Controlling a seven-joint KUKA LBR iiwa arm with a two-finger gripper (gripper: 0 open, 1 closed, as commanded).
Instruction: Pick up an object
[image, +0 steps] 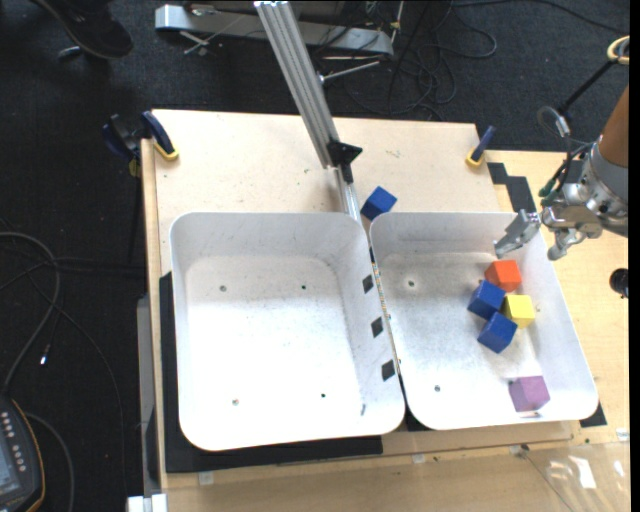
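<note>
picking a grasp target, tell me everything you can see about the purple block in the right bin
The purple block is a small cube-like piece, matte lilac, possibly foam or painted wood. It lies alone on the floor of the right bin, near the bin's near right corner, turned slightly askew to the walls. Nothing touches it: the yellow block and blue blocks cluster farther back, and the gripper hangs by the far rim.

From my remote feed, the arm is cut off by the right edge, only its wrist end showing. The gripper is too small and blurred for me to read its finger spacing. The two blue cubes and the yellow cube crowd together, partly overlapping each other.
</note>
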